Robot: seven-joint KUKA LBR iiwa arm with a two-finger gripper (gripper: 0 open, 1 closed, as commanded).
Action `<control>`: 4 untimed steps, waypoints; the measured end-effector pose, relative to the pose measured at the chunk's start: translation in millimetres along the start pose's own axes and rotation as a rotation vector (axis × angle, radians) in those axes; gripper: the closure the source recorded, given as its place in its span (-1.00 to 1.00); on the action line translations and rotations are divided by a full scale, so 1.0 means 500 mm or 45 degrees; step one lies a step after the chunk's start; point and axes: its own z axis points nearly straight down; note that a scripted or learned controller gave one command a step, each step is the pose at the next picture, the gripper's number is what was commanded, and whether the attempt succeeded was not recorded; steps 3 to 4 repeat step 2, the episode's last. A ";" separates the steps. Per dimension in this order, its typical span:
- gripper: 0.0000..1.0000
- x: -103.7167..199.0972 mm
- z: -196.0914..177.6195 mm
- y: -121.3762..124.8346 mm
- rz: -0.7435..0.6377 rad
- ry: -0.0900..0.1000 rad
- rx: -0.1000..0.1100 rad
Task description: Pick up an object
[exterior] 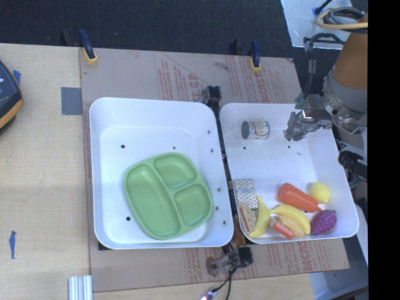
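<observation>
grey metal and an orange band mark the arm, which enters at the upper right and reaches down and leftward over the far right corner of the right bin [350, 186]. its gripper [295, 132] hangs low above the bin's white floor near the back wall; whether it touches the floor cannot be told, nor whether it is parted or closed, as that part is dark and blurred. nothing shows clamped in it.

just to the gripper's left, apart from it, a small can [255, 129] lies on its side with a pale label, alone on the bare floor at the back of the right bin.

the rest of the objects crowd the near edge of the same bin, well apart from the gripper. an orange carrot [297, 196] lies slantwise, with a yellow lemon [320, 192] just beside its right end. below them a banana [291, 216] curves, a second yellow piece [263, 217] to its left, and a purple grape bunch [324, 222] rests by the right corner. a patterned packet [245, 192] lies against the left wall.

the left bin [100, 167] bears a green divided tray [167, 195], set at a slant. both bins sit on brown cardboard [156, 74] held by blue clamps [87, 45] along the far edge of a wooden bench [37, 186].
</observation>
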 end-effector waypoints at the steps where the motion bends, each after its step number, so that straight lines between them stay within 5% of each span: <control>1: -1.00 -0.001 0.001 -0.001 0.000 -0.001 0.002; 2: -1.00 0.056 0.046 0.161 0.000 -0.001 0.002; 4: -1.00 0.056 0.046 0.161 0.000 -0.001 0.002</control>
